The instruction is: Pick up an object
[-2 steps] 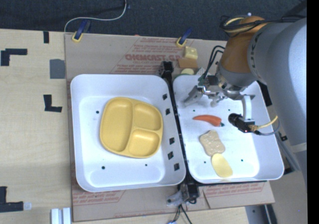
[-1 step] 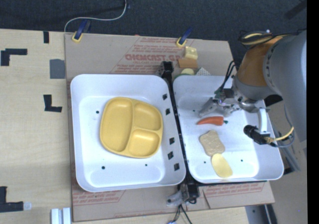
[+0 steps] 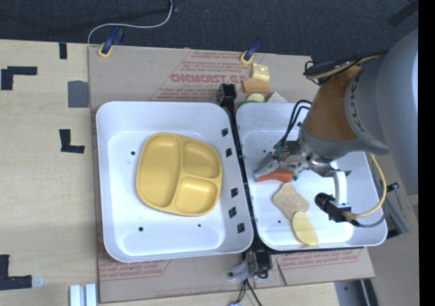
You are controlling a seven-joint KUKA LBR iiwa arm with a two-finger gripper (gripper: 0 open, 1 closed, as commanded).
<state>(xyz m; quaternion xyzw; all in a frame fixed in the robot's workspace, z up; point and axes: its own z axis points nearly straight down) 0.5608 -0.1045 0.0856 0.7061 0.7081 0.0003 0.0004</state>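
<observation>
Reaching into the right bin (image 3: 367, 162), I am hovering the gripper (image 3: 280, 159) just above the orange carrot-like piece (image 3: 274, 177); whether anything is pinched I cannot tell. Beige slice (image 3: 289, 200) and yellow piece (image 3: 305, 228) are lying nearby, yellow divided plate (image 3: 179, 174) sitting in the left bin (image 3: 115, 162).

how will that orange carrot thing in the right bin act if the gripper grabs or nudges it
The carrot looks long, thin and tapered, so it probably rolls or pivots when nudged. It seems small and likely light. Its smooth look suggests it may slip from the gripper.

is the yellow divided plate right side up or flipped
Right side up: the yellow divided plastic plate shows its three hollow compartments facing up, in the left white bin.
</observation>
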